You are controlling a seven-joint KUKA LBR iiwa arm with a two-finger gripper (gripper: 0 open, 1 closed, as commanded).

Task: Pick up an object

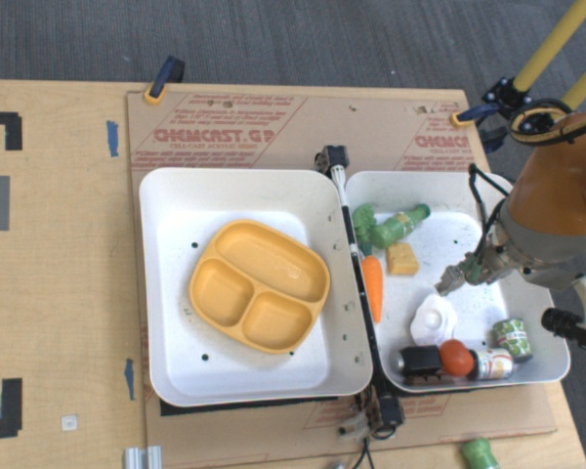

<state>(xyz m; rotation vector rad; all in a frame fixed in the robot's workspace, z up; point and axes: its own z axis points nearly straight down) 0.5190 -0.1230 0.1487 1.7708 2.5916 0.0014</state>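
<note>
Left bin (166, 291): smooth white plastic, containing a yellow three-compartment tray (259, 286) with rounded corners. Right bin (557, 364): a tapered orange carrot (372, 285) along its left wall, a yellow block (402, 259), a white rounded object (433, 320). The metallic pincer (451, 279) hovers just above-right of it; finger state cannot be determined.

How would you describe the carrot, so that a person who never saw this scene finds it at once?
Look in the right white bin, along its left wall next to the divider between the bins. The carrot lies there lengthwise, below the green items and left of the yellow block. It is the only long, tapered orange thing.
</note>
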